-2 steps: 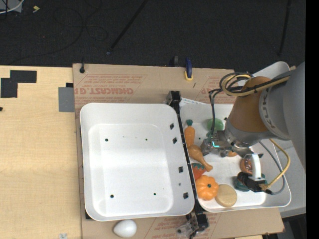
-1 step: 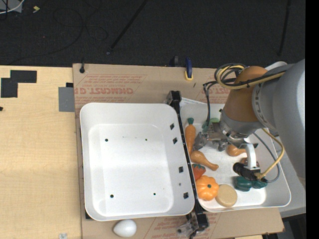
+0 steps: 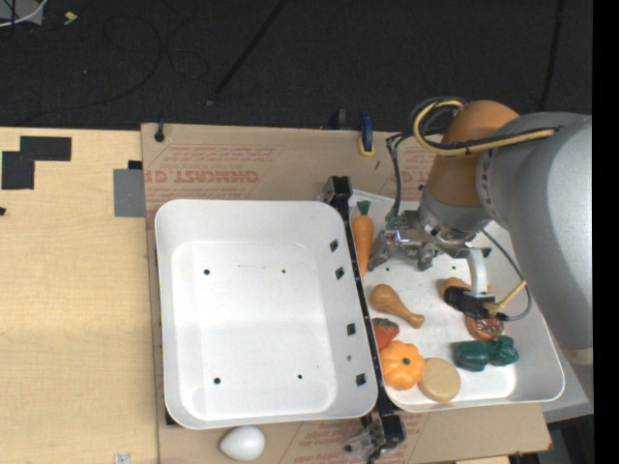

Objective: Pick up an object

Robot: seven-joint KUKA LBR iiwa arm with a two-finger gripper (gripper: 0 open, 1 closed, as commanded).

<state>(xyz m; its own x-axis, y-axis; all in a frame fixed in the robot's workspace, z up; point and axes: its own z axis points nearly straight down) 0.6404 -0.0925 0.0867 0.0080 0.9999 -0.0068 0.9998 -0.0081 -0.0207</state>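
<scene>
My gripper [image 3: 403, 249] hangs low over the back part of the right bin [image 3: 542, 380], under the orange band of the arm [image 3: 474, 129]. An orange carrot [image 3: 362, 238] lies just left of it along the divider. A tan chicken drumstick [image 3: 395, 304] lies just in front of it. Further forward sit an orange pumpkin [image 3: 401, 363], a round beige piece [image 3: 439, 379], a green piece [image 3: 486, 354] and a brown-red piece [image 3: 483, 325]. Nothing is visibly lifted off the bin floor.
The left bin [image 3: 193, 259] is a large white tray beside the right one, with a black divider [image 3: 350, 298] between them. A white egg [image 3: 242, 443] lies on the bench in front of the left bin. Cables [image 3: 435, 114] loop above the wrist.
</scene>
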